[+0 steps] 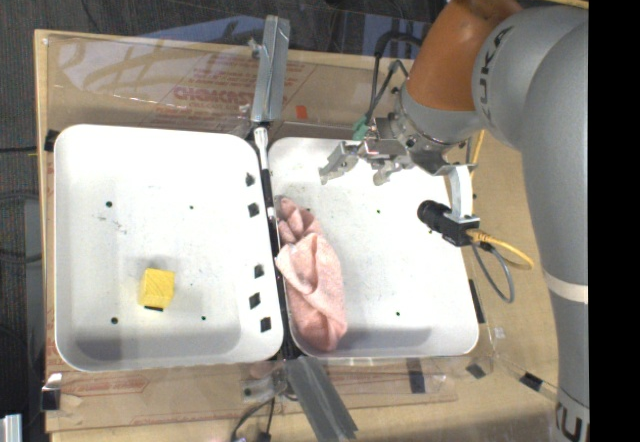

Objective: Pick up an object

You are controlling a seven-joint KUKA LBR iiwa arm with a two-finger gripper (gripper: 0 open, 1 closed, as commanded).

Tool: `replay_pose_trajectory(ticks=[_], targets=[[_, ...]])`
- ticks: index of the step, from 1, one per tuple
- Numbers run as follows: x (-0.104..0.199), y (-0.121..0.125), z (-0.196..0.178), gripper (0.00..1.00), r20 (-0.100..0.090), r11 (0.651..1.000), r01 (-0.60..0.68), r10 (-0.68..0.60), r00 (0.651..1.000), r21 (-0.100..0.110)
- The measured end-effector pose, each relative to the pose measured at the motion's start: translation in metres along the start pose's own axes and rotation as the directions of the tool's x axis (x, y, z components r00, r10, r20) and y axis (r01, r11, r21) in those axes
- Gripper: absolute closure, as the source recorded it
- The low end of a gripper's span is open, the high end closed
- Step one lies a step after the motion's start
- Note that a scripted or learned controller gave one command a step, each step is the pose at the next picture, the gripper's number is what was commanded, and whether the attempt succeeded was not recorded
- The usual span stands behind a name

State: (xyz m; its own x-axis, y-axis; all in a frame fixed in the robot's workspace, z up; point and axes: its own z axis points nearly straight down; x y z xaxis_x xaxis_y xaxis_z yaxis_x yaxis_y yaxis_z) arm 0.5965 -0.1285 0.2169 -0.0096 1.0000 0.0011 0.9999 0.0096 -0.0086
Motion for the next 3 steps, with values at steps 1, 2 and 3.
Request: replay_pose_trajectory(ticks=[1,2,3], targets=[[-0.012,-0.019,0.125,0.00,0.001,0.995,0.098,-0.098,0.995,-0.002],[-0.012,-0.019,0.118,1.00,0.000,0.995,0.103,-0.103,0.995,0.002],[-0.022,-0.001,-0.032,1.00,0.000,0.993,-0.120,0.120,0.993,-0.005]])
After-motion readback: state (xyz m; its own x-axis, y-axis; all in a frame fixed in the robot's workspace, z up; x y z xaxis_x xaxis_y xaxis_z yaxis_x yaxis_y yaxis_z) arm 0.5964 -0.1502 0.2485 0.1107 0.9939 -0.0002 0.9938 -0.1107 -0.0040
